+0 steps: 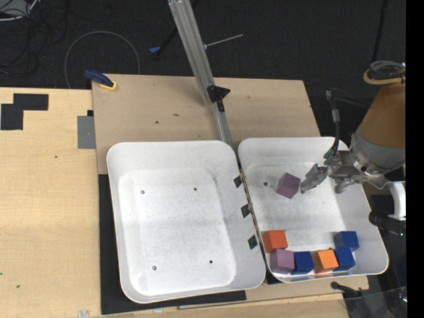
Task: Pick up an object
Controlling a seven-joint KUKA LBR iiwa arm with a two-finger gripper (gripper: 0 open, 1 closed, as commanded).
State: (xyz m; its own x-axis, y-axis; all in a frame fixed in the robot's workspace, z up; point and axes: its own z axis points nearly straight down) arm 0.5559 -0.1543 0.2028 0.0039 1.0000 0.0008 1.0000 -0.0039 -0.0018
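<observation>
A purple block (288, 185) lies alone in the upper middle of the right bin (311, 148). My gripper (325, 183) hangs low over the bin just to the block's right. It is open, with nothing between its fingers. The left finger (310, 180) is close beside the block's right edge; I cannot tell whether they touch. Along the bin's front edge lie several more blocks: an orange one (275, 239), a purple one (283, 260), a blue one (303, 262), another orange one (325, 261) and a blue one (346, 240).
The left bin (132, 158) stands beside the right one, their rims meeting at clips (244, 209). A slanted metal rail (199, 65) runs from the back down to the bins' junction. The arm's orange band (387, 114) rises at the right.
</observation>
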